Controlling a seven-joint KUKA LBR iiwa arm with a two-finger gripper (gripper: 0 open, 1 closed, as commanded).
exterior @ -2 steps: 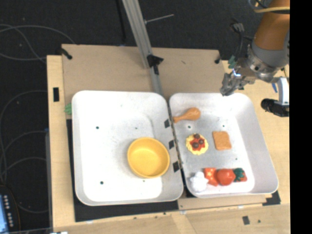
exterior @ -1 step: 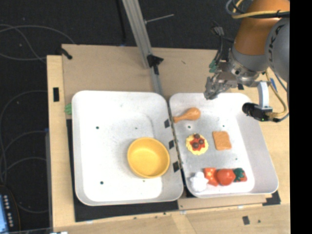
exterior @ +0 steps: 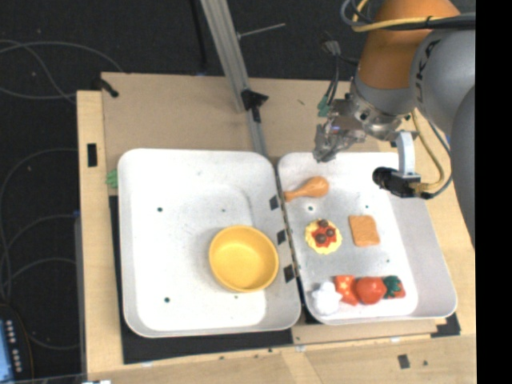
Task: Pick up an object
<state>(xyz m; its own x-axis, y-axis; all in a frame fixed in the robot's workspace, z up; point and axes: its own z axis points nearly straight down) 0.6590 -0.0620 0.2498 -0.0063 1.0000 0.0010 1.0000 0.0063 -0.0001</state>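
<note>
Drumstick (exterior: pixel 308 188) lies at the right bin's (exterior: pixel 424 246) eleven o'clock corner, just below my gripper (exterior: pixel 326 152), which carries nothing, its finger gap unclear to me; I judge descending over the thick end, straddling it crosswise, works best.

Gripper (exterior: pixel 326 152) hangs over right bin's (exterior: pixel 424 250) far edge, nothing visibly held. Chicken drumstick (exterior: pixel 307 188) lies just beneath, near the far left corner. Mid-bin: small pizza (exterior: pixel 323 235) beside cracker (exterior: pixel 364 230). Near edge: red vegetables (exterior: pixel 368 289), white lump (exterior: pixel 326 299). Left bin (exterior: pixel 172 194) carries yellow bowl (exterior: pixel 242 258) toward its near right corner.
</note>
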